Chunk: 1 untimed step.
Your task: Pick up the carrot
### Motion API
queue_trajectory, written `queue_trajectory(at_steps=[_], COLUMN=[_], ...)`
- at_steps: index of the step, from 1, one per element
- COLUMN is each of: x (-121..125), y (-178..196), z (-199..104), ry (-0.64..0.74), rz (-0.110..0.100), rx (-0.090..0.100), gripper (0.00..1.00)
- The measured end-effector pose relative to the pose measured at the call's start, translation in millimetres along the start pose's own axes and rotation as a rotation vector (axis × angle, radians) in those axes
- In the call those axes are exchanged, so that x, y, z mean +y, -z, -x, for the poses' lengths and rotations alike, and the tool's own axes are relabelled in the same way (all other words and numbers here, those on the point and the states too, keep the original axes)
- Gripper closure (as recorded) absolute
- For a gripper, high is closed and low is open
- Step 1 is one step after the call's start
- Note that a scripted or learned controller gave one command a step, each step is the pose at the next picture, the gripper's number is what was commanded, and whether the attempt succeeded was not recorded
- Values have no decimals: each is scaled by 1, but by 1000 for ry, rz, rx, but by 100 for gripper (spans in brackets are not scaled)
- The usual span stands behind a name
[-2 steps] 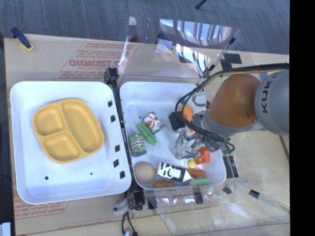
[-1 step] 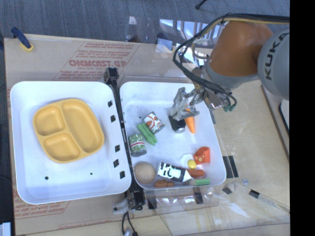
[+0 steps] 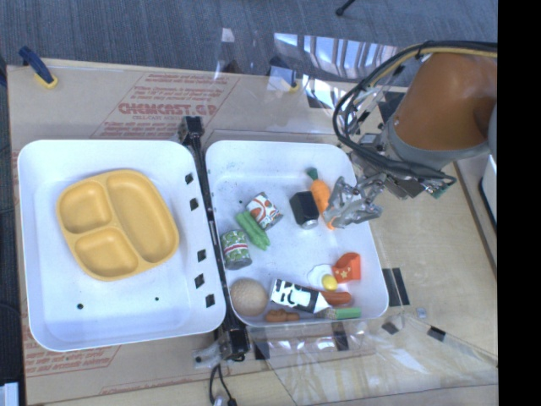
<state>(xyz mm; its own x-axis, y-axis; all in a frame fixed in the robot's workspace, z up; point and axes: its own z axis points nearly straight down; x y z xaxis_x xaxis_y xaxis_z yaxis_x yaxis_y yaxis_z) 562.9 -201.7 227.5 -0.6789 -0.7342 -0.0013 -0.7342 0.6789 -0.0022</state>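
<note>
Two white bins (image 3: pixel 34 252) sit on a cardboard-covered bench (image 3: pixel 161 100)

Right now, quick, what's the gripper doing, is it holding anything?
Gripper: right beside the carrot in the right bin; whether it is open, closed or gripping the carrot cannot be told.

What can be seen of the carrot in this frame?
The carrot is a small orange toy with a green top, plastic by its look. It lies in the right bin, near its upper right part, green end pointing up-left, body slanting down-right. A black object sits close on its left, and the gripper is right beside its lower end, where the metal partly hides it. Whether they touch cannot be told.
</note>
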Motion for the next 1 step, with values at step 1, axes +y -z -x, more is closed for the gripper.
queue_trajectory(at_steps=[1], x=[35], y=[-41], z=[32], ry=[-244], rz=[3], rx=[1], gripper=[100])
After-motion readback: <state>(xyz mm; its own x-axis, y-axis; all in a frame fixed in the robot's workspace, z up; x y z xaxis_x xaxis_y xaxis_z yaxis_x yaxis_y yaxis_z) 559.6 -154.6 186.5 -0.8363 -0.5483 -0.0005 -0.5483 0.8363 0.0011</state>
